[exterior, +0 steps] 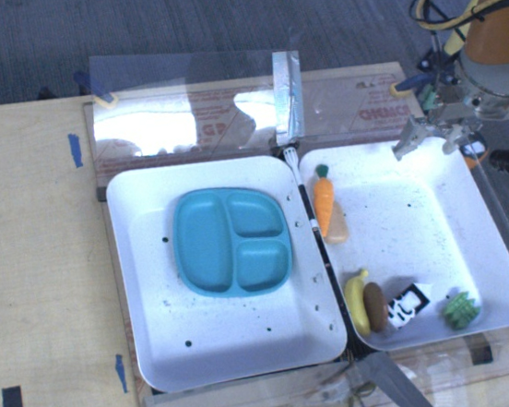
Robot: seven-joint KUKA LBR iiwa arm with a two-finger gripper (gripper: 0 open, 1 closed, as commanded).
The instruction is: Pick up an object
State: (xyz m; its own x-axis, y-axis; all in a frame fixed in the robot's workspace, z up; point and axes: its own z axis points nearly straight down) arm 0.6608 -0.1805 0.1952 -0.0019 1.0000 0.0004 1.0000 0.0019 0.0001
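Observation:
The right bin (443, 220) holds several toy foods. An orange carrot (325, 200) lies along its left wall with a pale beige piece (337, 227) just below it. Near the front edge sit a yellow banana (356, 302), a brown oblong piece (375, 304), a black-and-white object (407, 306) and a green broccoli (460, 309). My gripper (426, 146) hovers over the bin's far right corner, well away from all of them. It is open, with nothing between its fingers.
The left bin (145, 287) holds a blue divided plate (233, 241). A clear panel with a metal strip (287, 96) stands behind both bins. Yellow and blue cables (451, 0) hang around the arm at the upper right.

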